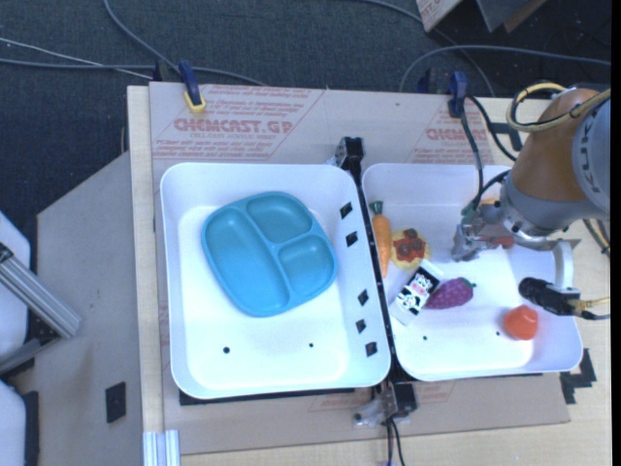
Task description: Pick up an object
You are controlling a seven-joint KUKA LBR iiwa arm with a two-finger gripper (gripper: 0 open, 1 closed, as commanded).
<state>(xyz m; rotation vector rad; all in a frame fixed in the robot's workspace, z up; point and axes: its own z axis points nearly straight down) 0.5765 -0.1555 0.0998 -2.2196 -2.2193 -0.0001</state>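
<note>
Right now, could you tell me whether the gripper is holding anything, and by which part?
Nothing is seen held. The gripper is in the right bin, apart from the carrot, purple toy and red toy.

We note smooth, glossy white plastic bins; a matt blue plastic divided plate; a cardboard backing board, printed and dull; a glossy orange arm band; dark, rough carpet.
</note>
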